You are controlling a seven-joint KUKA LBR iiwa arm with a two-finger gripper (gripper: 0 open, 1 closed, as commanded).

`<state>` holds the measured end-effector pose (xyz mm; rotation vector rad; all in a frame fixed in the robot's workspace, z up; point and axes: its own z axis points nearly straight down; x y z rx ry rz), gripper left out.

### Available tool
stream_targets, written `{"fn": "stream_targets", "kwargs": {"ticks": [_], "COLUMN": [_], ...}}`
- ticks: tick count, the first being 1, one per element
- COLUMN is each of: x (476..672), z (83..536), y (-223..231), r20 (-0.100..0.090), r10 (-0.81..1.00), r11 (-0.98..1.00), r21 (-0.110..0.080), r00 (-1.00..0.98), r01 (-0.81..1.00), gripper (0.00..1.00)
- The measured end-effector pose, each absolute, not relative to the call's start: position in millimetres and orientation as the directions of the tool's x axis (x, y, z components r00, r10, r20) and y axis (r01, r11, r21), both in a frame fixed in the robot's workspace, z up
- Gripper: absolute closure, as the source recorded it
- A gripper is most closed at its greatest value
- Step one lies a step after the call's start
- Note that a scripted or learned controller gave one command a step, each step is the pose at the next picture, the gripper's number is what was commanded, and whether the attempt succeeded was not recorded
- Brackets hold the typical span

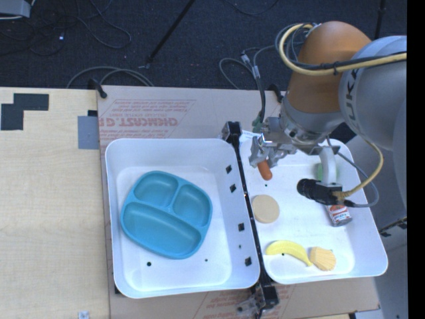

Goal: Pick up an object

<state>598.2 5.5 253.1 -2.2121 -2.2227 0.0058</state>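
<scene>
- White bins: you have two, side by side. The left bin [166, 274] holds one blue plate [166, 212] with three compartments, lying flat near its centre.
- Right bin [362, 244]: you can count six loose things.
- One gripper [265, 159] hangs at about 11 o'clock in the right bin, on the grey arm [372, 92]. You cannot tell whether it is spread or pressed together.
- One orange stub [265, 172] sits right at the gripper's tip, at its 6 o'clock. Whether it is pinched cannot be told.
- One tan round disc [266, 209] lies flat at 6 o'clock from the stub, apart from it.
- One banana [287, 250] lies at 7 o'clock in the bin, with one pale yellow lump [323, 259] just beside it at its 3 o'clock.
- One green piece [327, 168] stands at 1 o'clock in the bin.
- One small red-labelled can [340, 214] sits at 3 o'clock.
</scene>
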Motion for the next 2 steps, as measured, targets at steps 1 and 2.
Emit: {"fn": "stream_targets", "kwargs": {"ticks": [1, 2], "x": [608.1, 601.7], "z": [239.9, 239.2], "y": [52.7, 100.2], "r20": [0.001, 0.000], "r10": [1.000, 1.000], "r11": [0.005, 0.005], "r21": [-0.006, -0.007], "r00": [-0.005, -0.005], "r01": [1.000, 1.000], "gripper": [1.00, 1.00]}}
